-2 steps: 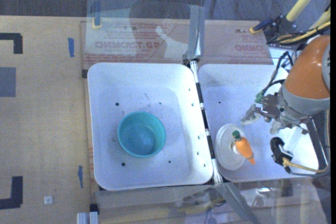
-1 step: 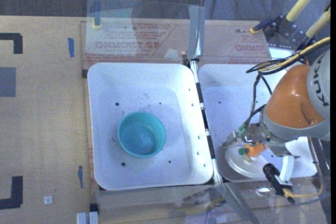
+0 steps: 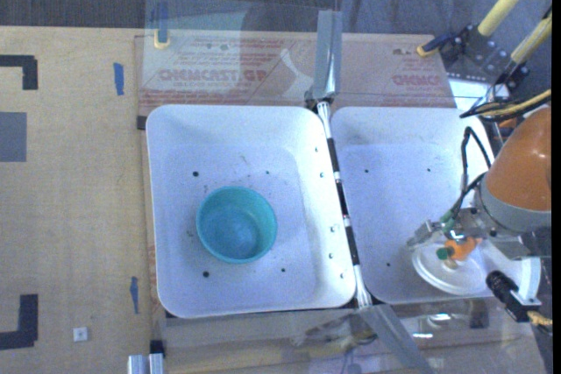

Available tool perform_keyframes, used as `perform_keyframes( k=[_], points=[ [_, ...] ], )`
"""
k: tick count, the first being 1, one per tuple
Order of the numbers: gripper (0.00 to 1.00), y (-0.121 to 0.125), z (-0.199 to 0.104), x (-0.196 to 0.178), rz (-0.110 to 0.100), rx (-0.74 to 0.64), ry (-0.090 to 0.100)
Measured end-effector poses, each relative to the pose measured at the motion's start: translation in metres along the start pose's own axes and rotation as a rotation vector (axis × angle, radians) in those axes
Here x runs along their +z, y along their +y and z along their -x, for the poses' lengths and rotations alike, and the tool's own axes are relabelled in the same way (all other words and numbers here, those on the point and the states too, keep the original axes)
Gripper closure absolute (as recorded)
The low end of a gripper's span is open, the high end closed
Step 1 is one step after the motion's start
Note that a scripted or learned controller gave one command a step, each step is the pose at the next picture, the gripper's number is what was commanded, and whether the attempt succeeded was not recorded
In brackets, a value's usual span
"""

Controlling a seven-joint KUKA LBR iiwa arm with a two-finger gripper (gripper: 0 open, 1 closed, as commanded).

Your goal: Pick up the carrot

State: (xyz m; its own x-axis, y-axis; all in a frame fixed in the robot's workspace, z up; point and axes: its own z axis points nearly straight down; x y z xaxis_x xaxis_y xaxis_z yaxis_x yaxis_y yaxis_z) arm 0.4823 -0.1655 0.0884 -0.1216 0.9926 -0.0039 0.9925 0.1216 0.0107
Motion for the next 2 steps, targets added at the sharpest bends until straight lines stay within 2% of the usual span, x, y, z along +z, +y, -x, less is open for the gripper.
perform_keyframes(
  k=[1, 2],
  points=[
    [0.00, -0.008, 0.058, -0.066, -0.005, 0.211, 0.001],
    [0.00, -0.004, 0.038, 0.001, -0.004, 0.295, 0.006]
  ],
)
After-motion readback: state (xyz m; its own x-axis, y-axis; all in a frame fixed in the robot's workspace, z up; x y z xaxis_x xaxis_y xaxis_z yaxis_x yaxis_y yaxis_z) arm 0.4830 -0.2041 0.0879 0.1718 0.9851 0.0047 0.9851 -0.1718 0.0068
